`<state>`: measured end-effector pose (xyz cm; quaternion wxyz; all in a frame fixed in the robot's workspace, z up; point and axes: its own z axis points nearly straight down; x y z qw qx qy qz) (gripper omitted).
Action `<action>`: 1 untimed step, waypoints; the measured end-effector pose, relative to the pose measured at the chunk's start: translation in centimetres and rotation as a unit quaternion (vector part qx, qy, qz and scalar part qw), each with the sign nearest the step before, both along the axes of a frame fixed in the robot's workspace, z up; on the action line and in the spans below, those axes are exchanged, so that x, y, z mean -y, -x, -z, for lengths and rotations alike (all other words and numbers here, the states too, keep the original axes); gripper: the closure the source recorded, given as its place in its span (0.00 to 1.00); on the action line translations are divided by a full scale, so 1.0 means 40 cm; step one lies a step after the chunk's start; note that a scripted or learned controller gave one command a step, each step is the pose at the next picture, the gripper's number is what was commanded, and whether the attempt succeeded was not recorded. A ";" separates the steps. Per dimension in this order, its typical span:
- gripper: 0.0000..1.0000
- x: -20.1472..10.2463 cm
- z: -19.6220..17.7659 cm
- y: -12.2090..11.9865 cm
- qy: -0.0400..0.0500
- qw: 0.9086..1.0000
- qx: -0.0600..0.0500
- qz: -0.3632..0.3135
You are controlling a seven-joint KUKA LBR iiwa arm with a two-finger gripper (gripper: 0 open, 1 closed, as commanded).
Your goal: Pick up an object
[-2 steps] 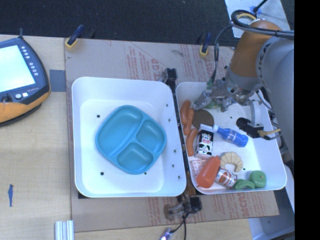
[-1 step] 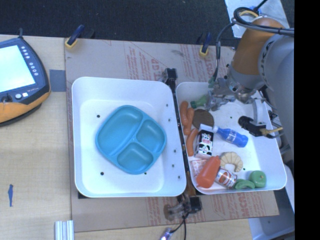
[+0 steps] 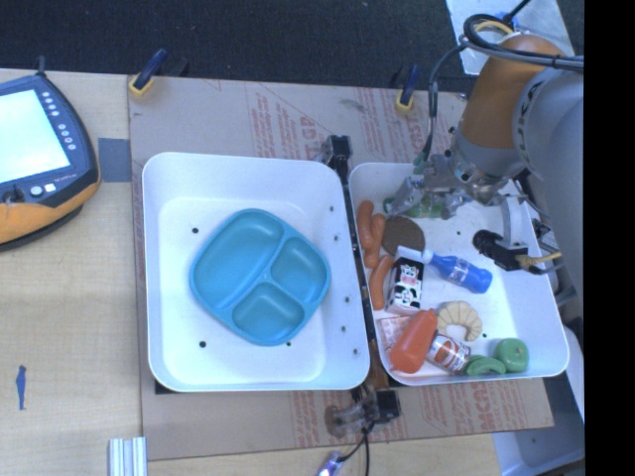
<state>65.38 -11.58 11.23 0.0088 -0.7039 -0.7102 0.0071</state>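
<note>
My gripper point(image 3: 425, 194) hangs low over the far left part of the right bin point(image 3: 531, 310), just beyond a brown flat piece point(image 3: 402, 234). Something greenish shows right beneath it, but I cannot make out what it is or whether it is held. Lying in that bin are orange sausage-like pieces point(image 3: 371, 231), a black-and-white carton point(image 3: 407, 282), a blue bottle point(image 3: 464, 272), a croissant point(image 3: 459, 317), an orange-red bottle point(image 3: 414, 340), a small can point(image 3: 451, 353) and a green toy point(image 3: 501, 357).
The left bin point(image 3: 169, 266) holds a blue divided plate point(image 3: 260, 276). A tablet in an orange case point(image 3: 40, 157) lies at the bench's left edge. Clamps point(image 3: 147, 72) sit along the far edge of the cardboard. The arm's body point(image 3: 516, 97) covers the right bin's far right corner.
</note>
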 end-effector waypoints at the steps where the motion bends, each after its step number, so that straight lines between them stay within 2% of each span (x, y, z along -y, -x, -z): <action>1: 1.00 0.002 -0.025 0.000 0.000 1.000 0.000 -0.001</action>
